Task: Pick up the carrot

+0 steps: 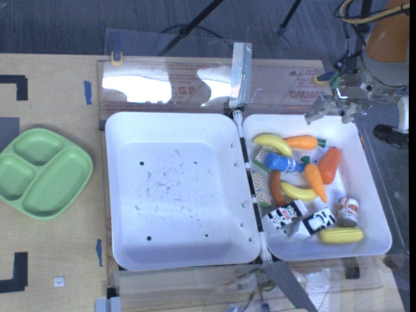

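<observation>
Gripper (333, 106) hung over the right bin's (376, 174) far edge, jaws seemingly parted and empty, needing to drop onto the carrot (315, 181).

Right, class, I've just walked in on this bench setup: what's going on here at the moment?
A robot arm reaches in from the right, its gripper hovering over the far edge of the right bin. That bin holds a jumble of toy food, including two carrots and bananas. Nothing is picked up yet. A green divided plate sits left of the bins.
</observation>
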Tool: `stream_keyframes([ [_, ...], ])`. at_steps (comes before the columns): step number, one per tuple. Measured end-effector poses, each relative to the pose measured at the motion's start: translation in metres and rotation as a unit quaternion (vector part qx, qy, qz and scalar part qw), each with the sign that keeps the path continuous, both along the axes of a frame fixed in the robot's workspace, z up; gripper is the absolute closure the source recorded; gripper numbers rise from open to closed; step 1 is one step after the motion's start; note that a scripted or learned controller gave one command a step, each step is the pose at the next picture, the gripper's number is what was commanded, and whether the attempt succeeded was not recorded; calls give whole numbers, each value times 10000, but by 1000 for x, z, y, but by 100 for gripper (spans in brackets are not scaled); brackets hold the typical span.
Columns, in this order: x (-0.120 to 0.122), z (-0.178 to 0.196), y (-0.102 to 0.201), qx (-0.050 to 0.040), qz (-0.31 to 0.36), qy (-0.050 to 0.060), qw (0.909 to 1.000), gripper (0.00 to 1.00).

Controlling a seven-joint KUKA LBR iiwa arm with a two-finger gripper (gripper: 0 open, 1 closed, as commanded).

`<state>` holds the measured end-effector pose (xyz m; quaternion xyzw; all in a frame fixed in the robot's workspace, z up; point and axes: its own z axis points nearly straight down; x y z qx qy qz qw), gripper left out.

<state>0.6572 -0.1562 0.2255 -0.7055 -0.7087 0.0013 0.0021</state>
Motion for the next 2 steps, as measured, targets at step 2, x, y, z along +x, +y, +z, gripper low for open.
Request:
stream_keyframes([
  [2,-79,-140,-37,5,4156,-59,9095,0],
])
